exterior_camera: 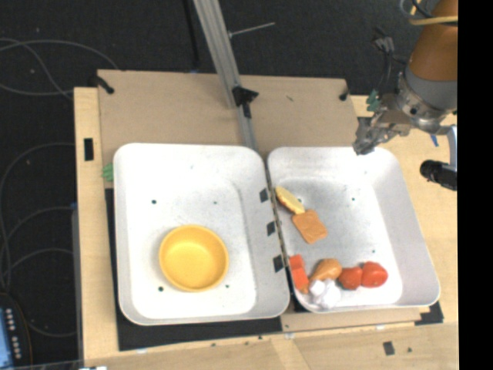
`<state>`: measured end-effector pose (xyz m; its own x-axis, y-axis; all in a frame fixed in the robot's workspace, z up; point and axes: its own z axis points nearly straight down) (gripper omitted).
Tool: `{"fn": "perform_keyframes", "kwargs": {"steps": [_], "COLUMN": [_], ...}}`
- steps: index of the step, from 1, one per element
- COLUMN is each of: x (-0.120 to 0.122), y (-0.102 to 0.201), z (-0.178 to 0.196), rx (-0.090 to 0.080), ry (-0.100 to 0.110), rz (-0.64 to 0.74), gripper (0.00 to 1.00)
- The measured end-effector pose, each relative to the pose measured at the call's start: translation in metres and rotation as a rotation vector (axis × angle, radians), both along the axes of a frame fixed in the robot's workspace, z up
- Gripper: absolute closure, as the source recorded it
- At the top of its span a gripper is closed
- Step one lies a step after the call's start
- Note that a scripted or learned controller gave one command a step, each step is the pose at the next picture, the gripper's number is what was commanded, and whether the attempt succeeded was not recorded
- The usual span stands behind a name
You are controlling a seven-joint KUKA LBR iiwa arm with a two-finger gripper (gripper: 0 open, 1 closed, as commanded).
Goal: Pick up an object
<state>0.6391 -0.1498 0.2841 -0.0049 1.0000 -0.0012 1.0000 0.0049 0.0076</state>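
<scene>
Looking down at a slant on two shallow white bins, the near edge of the right bin (400, 206) carries most of the candidates: at about 6 o'clock in that bin sit a white crumpled item (325, 294), an orange block (297, 271) at its left against the dividing wall, a tan rounded piece (326, 269) just behind it, and two red pieces (363, 276) touching one another at about 5 o'clock. These five lie packed close, so a descent here risks fingers landing on a neighbour, or pushing the cluster against the bin wall instead of closing around one piece. Further back, near 9 o'clock, a flat brown square (309, 227) and a yellow wedge (290, 200) lie almost touching; being low and flat, they would likely slip out of a pinch. The left bin (139, 183) holds a yellow bowl (193, 257) at about 6 o'clock, well apart from everything; its wide rim may exceed what the fingers can span. Farthest, at 1 o'clock of the right bin, the gripper (368, 139) hangs above the bin's far corner with nothing between its fingers; whether they stand apart or together cannot be told. From there any target is well away, so a misjudged approach could strike the bin rim
</scene>
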Motion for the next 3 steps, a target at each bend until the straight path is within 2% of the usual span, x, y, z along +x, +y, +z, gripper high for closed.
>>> {"fn": "perform_keyframes", "kwargs": {"steps": [1,3], "x": [-0.016,-0.039], "y": [0.043,0.143], "z": [-0.002,-0.032], "rx": [0.001,0.001], "ry": [0.007,0.008], "rz": [0.000,0.001], "gripper": [1.00,1.00]}}
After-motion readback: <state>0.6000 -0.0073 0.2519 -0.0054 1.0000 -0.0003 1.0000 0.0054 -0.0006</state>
